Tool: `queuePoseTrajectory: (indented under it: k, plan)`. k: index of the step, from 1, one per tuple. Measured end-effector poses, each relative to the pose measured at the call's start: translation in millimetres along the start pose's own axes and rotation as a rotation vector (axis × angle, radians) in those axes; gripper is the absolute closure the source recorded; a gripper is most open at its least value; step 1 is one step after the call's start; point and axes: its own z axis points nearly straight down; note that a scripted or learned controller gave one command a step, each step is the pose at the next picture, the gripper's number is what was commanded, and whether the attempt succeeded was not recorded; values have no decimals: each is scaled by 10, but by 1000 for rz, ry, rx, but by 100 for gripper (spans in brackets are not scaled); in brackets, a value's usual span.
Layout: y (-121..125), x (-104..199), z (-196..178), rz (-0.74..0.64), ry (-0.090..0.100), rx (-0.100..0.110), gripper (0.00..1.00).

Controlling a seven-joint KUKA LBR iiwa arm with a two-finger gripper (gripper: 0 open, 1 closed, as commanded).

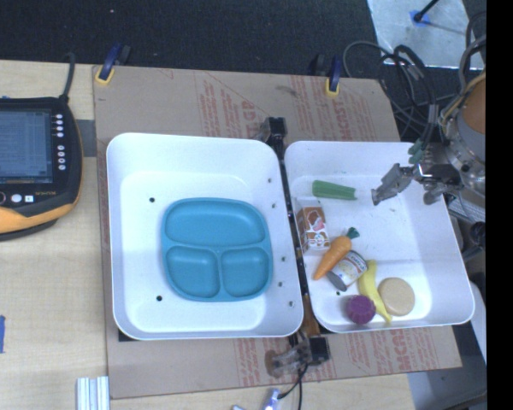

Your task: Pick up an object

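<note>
My gripper (409, 187) hangs over the upper right part of the right bin (427, 237), open, with one finger near the bin's middle and the other near its right wall, nothing between them. To its left lies a green stick-shaped toy (334, 190). Below that are a brown-and-white packet (312, 226), an orange carrot (333, 255), a small can (351, 269), a yellow banana (370, 285), a purple ball-like toy (361, 309) and a tan round biscuit (397, 296).
The left bin (128, 229) holds a blue divided plate (215, 248). A teach pendant (26, 165) lies at the far left of the bench. Cables (393, 67) and the arm's body crowd the upper right.
</note>
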Motion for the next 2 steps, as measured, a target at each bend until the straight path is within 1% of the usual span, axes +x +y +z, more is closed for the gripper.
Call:
queuePoseTrajectory:
  k: [1, 2]
  plan:
    - [91, 256, 904, -1, -1, 2, 0]
    - [34, 288, 1655, -1, 3, -12, 0]
